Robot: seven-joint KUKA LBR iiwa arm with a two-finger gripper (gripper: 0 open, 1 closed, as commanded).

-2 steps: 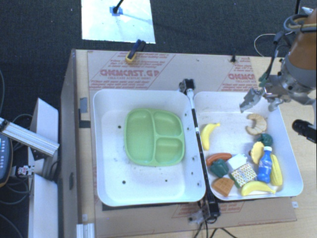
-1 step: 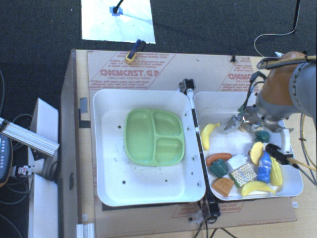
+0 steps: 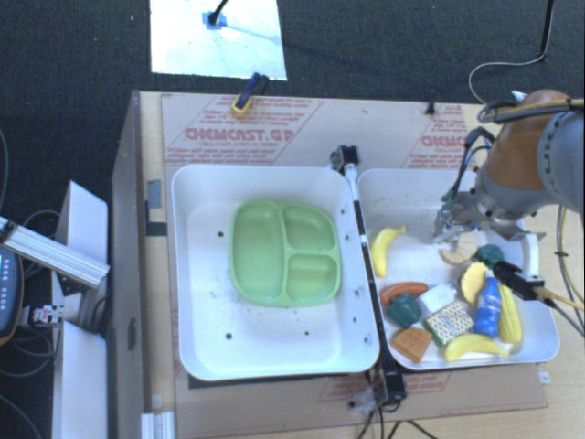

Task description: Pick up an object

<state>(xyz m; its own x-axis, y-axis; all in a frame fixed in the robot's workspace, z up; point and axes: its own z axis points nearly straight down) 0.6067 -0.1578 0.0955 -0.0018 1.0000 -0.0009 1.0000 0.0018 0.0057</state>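
1. Camera view looks down on a surface (image 3: 274, 126) covered by a printed cardboard sheet, carrying two shallow white bins side by side.
2. The left bin (image 3: 196, 273) holds a light green divided plate (image 3: 285, 251) lying flat near its middle.
3. The right bin (image 3: 402, 195) holds a crowd of toy foods in its near-right part: a yellow banana (image 3: 383, 248) lies alone by the divider, with a red-orange piece (image 3: 403, 292), a dark green piece (image 3: 403, 310), an orange wedge (image 3: 412, 343), a speckled block (image 3: 449, 321), a blue bottle (image 3: 488, 306) and further yellow fruits (image 3: 475, 345) packed close together.
4. A pale round biscuit-like piece (image 3: 456, 253) lies just below the end effector (image 3: 450, 226), beside a yellow fruit (image 3: 473, 281).
5. The grey and orange arm (image 3: 526, 154) reaches in from the right, its end effector low over the far part of the right bin; whether its fingers are spread or closed cannot be told, and nothing is visibly between them.
6. A yellow-handled tool (image 3: 247, 94) rests at the surface's far edge.
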